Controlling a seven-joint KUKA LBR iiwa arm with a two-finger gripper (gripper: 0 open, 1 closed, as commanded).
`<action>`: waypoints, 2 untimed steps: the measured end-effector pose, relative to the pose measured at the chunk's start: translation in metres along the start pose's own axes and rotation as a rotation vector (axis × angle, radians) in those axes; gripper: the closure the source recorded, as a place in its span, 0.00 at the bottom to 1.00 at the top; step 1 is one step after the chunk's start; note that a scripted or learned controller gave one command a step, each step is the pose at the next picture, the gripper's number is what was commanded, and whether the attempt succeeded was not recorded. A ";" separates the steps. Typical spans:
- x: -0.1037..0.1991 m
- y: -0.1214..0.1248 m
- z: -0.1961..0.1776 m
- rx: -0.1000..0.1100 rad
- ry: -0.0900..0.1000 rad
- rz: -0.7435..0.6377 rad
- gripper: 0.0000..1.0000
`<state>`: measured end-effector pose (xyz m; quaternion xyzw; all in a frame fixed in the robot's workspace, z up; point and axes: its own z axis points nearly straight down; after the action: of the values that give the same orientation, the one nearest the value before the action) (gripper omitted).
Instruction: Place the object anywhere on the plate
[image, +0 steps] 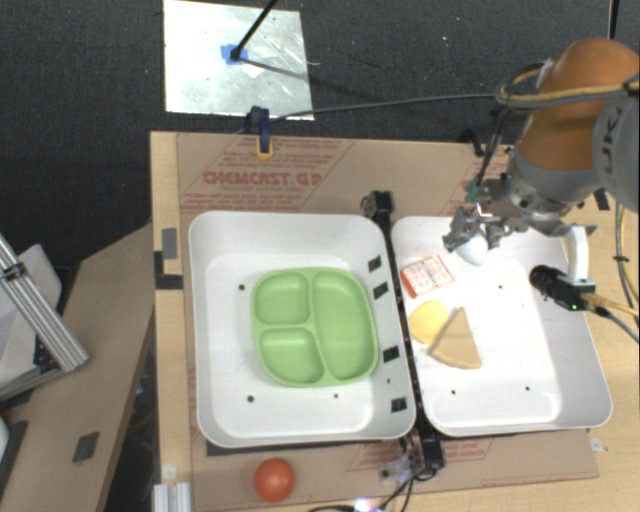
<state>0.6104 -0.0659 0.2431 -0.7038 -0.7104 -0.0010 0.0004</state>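
A green plate (315, 325) with three compartments lies in the middle of the left bin (225, 250). In the right bin (540, 370) lie a small red and white packet (426, 273), a yellow round piece (428, 320) and a tan wedge (457, 342) that touches it. My gripper (470, 240) hangs over the far part of the right bin, just right of and above the packet. I see nothing held in it.
A red ball (273, 480) sits on the cardboard in front of the left bin. Black clips (380, 205) join the bins along their shared edge. A black cable end (560, 288) hangs over the right bin. A metal frame (40, 320) stands at the left.
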 end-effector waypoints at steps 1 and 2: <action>0.057 -0.018 0.012 0.002 0.001 0.000 1.00; 0.112 -0.028 0.019 0.001 0.000 -0.001 1.00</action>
<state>0.5814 0.0455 0.2240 -0.7037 -0.7105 -0.0006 0.0009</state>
